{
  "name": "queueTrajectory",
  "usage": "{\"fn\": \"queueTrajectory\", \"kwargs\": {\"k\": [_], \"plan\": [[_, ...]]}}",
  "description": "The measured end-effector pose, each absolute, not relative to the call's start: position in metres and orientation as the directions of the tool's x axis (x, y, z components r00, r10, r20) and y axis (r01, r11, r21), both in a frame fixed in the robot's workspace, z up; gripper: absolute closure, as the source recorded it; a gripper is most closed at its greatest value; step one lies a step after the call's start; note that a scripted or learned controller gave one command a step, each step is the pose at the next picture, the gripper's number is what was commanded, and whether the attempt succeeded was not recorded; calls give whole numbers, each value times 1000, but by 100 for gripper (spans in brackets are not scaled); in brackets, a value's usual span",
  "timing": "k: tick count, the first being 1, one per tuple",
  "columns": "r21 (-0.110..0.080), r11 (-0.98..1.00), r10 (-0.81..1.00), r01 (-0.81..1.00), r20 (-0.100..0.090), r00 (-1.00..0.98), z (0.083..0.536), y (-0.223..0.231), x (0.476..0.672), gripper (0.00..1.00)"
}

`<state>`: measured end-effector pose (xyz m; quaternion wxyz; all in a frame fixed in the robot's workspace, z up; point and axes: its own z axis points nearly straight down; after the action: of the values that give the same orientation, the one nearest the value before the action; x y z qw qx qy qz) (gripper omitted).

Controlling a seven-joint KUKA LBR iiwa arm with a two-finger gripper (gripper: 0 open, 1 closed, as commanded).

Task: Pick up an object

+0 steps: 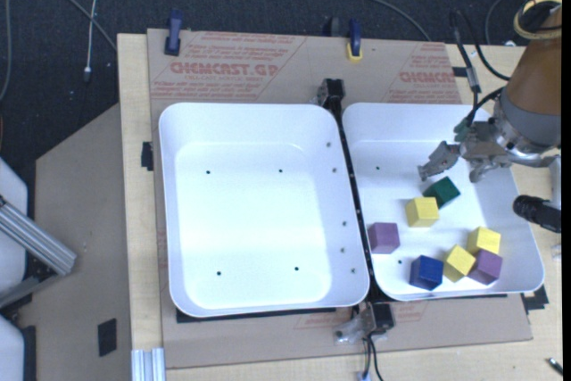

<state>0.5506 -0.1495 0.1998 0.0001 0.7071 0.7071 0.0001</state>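
Worktop of pale wood, seen from above at a slant, carrying a brown printed board held at its far edge by two blue clamps. Left bin, white and shallow, lies on the board with four small dark dots on its floor. Right bin, touching the left bin along their shared edge, holds all the blocks in its near half. From left to right: a purple block close to the bin's left wall; a blue block nearer the front rim; a yellow block just beside a dark green block on its far right; a second yellow block touching the blue one's right side; a third yellow block and a second purple block close together at the right end of the cluster.

My gripper is over the far right part of the right bin, just beyond the green block, with my arm entering from the right. My fingers are spread apart with nothing between them; one points down-left toward the green block. Whether a fingertip touches that block I cannot tell.
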Motion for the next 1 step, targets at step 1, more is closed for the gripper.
{"fn": "queueTrajectory", "kwargs": {"k": [1], "plan": [[1, 0, 1000, 1000, 0, 0, 211, -150, 551, 100]]}}
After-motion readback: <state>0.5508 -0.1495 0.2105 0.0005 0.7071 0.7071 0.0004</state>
